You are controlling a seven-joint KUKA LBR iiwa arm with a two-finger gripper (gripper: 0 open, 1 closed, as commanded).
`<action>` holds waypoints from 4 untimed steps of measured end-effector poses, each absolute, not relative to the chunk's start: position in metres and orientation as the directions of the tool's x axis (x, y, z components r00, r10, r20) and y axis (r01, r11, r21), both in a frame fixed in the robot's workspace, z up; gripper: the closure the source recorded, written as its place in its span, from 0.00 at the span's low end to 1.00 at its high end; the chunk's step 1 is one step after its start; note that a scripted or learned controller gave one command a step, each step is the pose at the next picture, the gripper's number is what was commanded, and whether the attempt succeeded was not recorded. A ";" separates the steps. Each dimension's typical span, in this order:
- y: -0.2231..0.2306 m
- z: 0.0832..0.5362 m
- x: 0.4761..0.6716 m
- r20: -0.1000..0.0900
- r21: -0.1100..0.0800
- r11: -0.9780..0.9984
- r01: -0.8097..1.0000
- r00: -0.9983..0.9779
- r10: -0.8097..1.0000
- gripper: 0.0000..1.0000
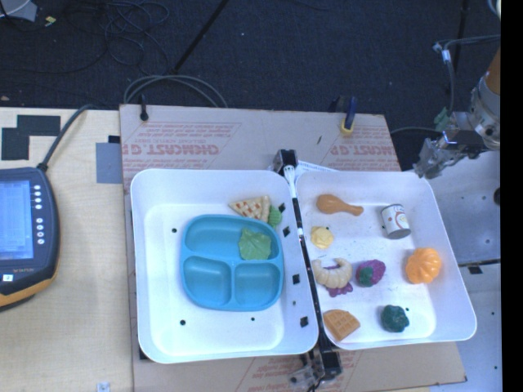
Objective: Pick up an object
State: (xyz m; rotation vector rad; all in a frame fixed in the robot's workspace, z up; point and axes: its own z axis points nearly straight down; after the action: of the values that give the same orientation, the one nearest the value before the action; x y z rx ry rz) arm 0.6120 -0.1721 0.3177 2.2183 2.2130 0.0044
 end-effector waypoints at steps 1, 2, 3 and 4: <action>-0.182 0.233 0.644 0.001 -0.007 0.001 1.000 -0.001 1.000 1.00; -0.215 0.265 0.599 0.000 -0.003 -0.002 1.000 0.002 1.000 1.00; -0.190 0.302 0.646 -0.001 0.004 0.003 1.000 -0.003 1.000 1.00; -0.209 0.487 0.592 -0.006 0.014 -0.001 1.000 0.001 1.000 1.00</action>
State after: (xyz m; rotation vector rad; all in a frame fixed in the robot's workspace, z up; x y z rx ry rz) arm 0.5918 -0.2090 0.4870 2.2121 2.2102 0.0092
